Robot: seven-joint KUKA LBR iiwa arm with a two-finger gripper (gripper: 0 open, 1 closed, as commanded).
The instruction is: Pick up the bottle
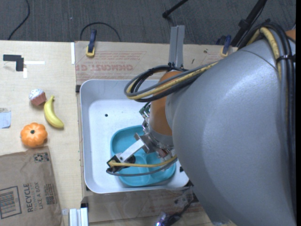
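**Grey arm low over the blue dish**

Grey casing of the arm (235, 126) takes up most of my view on the right. Its orange band (160, 114) sits just above the hand (149, 147). The hand hangs low inside the white bin (94, 107), directly over a blue dish (141, 171) that lies on the bin floor beneath it. From this slant the wrist covers the hand's tip. I cannot tell how far open the hand is, whether it has hold of anything, or whether it touches the dish.

I cannot tell where the bottle is. Nothing I can make out near the hand reads as one, and the arm hides the ground behind and beside the hand.

A loop of black and yellow cables (141, 86) arches just above the hand, over the far part of the bin. A small dark speck (106, 115) marks the bin floor a little beyond the dish, away from the arm.

Well apart from the hand, outside the bin on the wooden desk (47, 74), lie four things:
- a banana (52, 113)
- a small orange pumpkin (34, 134) just beside the banana
- a cupcake (37, 97) close to the banana's upper end
- a brown paper bag (26, 187) printed RECYCLE, nearer the view's bottom edge
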